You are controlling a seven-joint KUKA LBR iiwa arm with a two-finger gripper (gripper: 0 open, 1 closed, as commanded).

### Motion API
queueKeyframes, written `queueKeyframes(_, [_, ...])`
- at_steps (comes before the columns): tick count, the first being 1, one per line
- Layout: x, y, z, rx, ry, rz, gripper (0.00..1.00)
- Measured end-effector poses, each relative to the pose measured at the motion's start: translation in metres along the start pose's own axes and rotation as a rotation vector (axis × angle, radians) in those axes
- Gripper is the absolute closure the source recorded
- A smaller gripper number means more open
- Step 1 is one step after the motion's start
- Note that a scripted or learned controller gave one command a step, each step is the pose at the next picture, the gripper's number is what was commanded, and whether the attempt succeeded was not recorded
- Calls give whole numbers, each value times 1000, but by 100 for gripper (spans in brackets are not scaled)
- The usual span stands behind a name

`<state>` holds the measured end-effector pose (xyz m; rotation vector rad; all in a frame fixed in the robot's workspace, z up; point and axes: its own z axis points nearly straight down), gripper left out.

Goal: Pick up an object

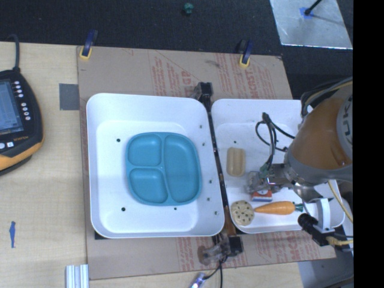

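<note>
The right bin [237, 116] holds a tan bread-like block [236, 161], a round speckled cookie [242, 212] and an orange carrot [275, 208]. My gripper [261, 185] hangs low over the bin's middle, just above the carrot and right of the tan block. A small red and white piece shows at its tips. The grey and orange arm covers the bin's right part.
The left bin [102, 161] carries a blue divided plate [163, 167]. A black and orange pendant [15, 122] lies at the bench's left edge. Clamps [245, 53] pin the cardboard sheet at the back. Cables loop beside the wrist.
</note>
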<state>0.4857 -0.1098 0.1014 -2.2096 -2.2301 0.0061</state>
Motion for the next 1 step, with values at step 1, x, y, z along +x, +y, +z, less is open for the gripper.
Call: queueKeyframes(1, [82, 35, -91, -2, 2, 4, 100])
